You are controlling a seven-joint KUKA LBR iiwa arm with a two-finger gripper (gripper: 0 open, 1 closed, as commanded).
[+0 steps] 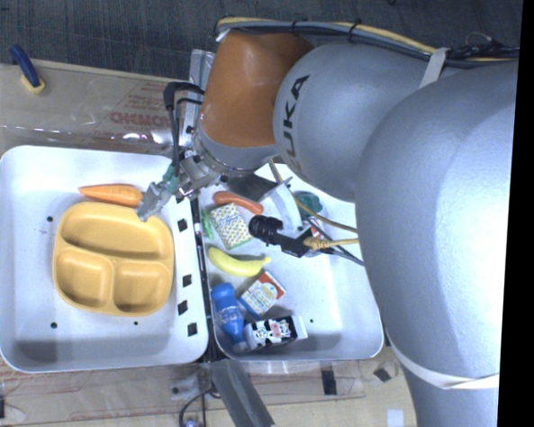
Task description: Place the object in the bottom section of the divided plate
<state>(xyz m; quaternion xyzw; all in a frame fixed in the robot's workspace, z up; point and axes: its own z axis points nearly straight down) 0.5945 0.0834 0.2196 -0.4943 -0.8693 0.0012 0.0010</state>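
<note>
An orange carrot (110, 192) lies flat in the left bin (16, 328), close to that bin's far edge, with its thin tip pointing toward the far left corner. It lies just beside the far rim of a yellow divided plate (111, 257), outside the plate. The plate sits in the middle of the left bin. It has one wide section along its far side and two smaller sections along its near side.

The tool (152, 203) hangs at the carrot's thick end, above the plate's far right corner. Whether it is open or closed cannot be told, nor whether it touches the carrot.

The grey arm (390, 125) covers the far right part of the right bin (343, 303). In that bin, near the edge shared with the left bin, lie from far to near:
- a red sausage (236, 200)
- a green-and-white packet (228, 224)
- a yellow banana (237, 262)
- a blue bottle (225, 309)

An orange-and-white carton (262, 296) lies just beside the bottle. A black-and-white carton (273, 330) lies at the near edge. A blue clip (23, 67) lies on the desk (94, 98), beyond the left bin's far left corner.
</note>
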